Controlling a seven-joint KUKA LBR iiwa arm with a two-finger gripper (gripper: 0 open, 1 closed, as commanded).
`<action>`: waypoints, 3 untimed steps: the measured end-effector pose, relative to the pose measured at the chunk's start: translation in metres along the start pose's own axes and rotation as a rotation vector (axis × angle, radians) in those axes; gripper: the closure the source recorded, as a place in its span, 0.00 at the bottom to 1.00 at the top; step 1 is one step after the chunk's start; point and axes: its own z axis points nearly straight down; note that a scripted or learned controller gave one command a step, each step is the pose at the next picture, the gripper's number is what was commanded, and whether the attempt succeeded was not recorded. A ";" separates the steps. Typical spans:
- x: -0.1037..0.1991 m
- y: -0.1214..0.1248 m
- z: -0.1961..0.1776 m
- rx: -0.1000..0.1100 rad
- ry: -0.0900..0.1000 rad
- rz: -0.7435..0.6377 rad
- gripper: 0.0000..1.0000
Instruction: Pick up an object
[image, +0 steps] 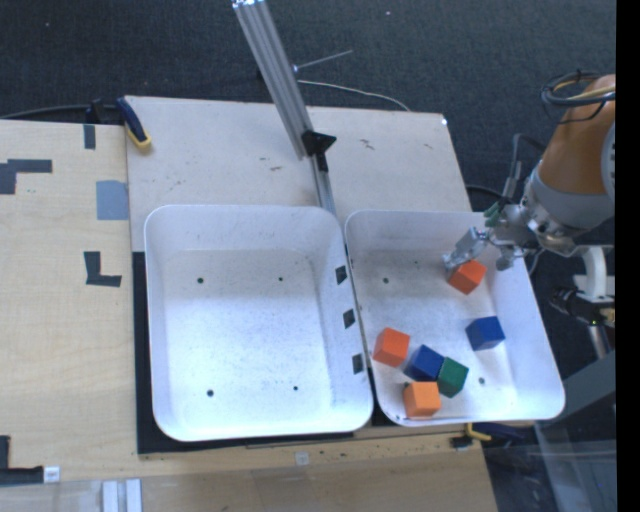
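On the counter (250, 150), the right bin (520, 390) holds the cubes. Above them all, the fingers (472, 255) grip an orange cube (466, 276); lift straight, slowly, to avoid slipping.

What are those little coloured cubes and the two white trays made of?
The cubes, such as the blue cube and green cube, look like painted wood or hard plastic: flat matte colour, crisp edges. The white bins look like moulded plastic: smooth rounded corners, a slight sheen, fine dark speckling.
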 end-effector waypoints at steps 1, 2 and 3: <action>-0.023 0.008 0.117 0.006 -0.001 0.002 0.00; -0.029 0.077 0.112 -0.006 -0.002 -0.002 0.00; -0.029 0.075 0.102 0.000 -0.004 -0.002 1.00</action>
